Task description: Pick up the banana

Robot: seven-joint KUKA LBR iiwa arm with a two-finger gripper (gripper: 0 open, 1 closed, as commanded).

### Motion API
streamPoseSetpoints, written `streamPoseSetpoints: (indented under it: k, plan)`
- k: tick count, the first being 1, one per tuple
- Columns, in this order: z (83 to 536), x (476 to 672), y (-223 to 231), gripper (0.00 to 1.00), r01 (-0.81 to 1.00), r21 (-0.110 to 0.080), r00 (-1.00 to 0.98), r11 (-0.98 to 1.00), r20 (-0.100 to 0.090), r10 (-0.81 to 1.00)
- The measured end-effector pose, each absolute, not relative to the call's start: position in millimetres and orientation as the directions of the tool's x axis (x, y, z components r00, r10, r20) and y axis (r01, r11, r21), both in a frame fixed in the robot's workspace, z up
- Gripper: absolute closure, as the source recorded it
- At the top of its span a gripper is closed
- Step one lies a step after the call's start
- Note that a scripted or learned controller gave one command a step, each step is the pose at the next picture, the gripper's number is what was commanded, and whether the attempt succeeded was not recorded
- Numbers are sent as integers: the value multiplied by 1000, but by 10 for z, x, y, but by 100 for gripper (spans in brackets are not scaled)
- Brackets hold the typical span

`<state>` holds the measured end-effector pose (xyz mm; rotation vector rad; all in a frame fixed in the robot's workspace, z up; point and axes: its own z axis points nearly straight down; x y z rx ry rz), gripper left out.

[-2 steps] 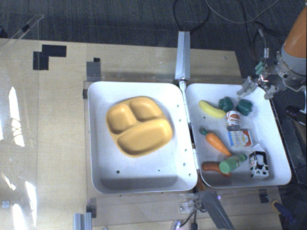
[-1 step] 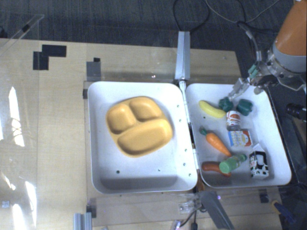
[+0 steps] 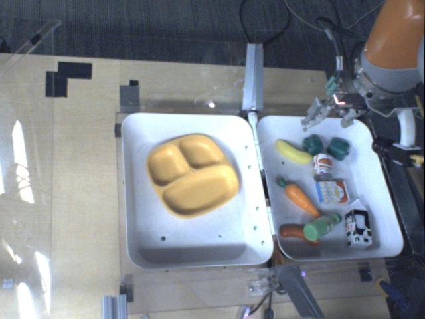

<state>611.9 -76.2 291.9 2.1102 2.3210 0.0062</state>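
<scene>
My gripper (image 3: 330,110) hangs above the far edge of the right bin (image 3: 385,198), and its two fingers stand apart with nothing between them. Nearest to it, just inside that far edge, the banana (image 3: 293,151) lies flat on the bin floor toward the far left corner, its length running from the far left down toward the middle of the bin. Its lower end comes just beside a dark green block (image 3: 313,143), with a second green piece (image 3: 339,147) beyond that toward the right wall, and a small can (image 3: 323,165) sits close below the same end. Nearer the front, a carrot (image 3: 297,197) lies along the left wall, a small printed carton (image 3: 331,191) sits mid-bin, a green bottle (image 3: 320,227) and a red-brown piece (image 3: 292,231) crowd the near edge, and a black-and-white carton (image 3: 358,229) stands in the near right corner. The left bin (image 3: 136,178) carries a yellow divided tray (image 3: 191,173). The banana looks to me like a light, stiff plastic toy with a smooth, curved skin that could slip or roll out of a poor pinch. I judge the best hold is across its narrow width at the middle of its length, fingers straddling the curve, staying toward the free upper-left half so I clear the green block and the can.
</scene>
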Motion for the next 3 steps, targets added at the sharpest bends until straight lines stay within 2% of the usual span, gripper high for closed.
streamPoseSetpoints:
  k: [1,2,3]
  plan:
    - [1843,6374,-738,0,1000,2,3,-3,0,1000]
    - [1199,6491,-957,0,996,19,-89,89,-3,996]
    - [884,6407,-954,0,989,9,-147,147,-2,989]
